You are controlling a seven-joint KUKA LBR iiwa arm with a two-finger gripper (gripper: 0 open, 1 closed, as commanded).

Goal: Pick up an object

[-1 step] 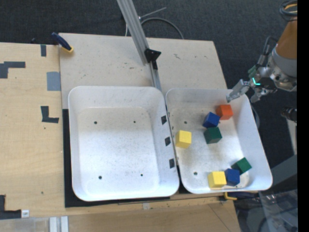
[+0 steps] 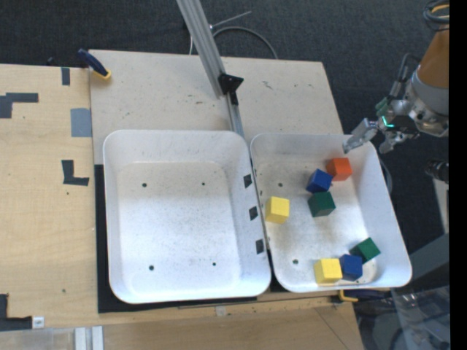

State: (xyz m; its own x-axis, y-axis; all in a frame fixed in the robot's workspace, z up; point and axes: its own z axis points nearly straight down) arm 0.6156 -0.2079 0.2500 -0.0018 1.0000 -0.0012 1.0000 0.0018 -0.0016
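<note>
Your gripper (image 2: 372,134) hangs at the upper right rim of the right bin (image 2: 387,217), at roughly 2 o'clock from that bin's centre, with the grey wrist and orange band of the arm (image 2: 430,79) behind it toward the frame's right edge. You cannot tell from this view whether its fingers are spread or pressed together; nothing is seen between them.

Contents of the right bin, for your record:
- An orange cube (image 2: 338,168) lies nearest the gripper, just below it at about 7 o'clock from the tool.
- A blue cube (image 2: 318,181) touches or nearly touches the orange one on its left.
- A dark green cube (image 2: 321,204) sits just beneath the blue cube.
- A yellow cube (image 2: 277,209) rests apart, at 9 o'clock near the bin's left wall.
- At the 5 o'clock corner you have a cluster: a second yellow cube (image 2: 328,270), a second blue cube (image 2: 351,266) beside it, and a green cube (image 2: 365,250) just above.

The left bin (image 2: 117,152) adjoins the right bin. A metal rail (image 2: 201,28) crosses the bench (image 2: 44,159) at 12 o'clock.
</note>
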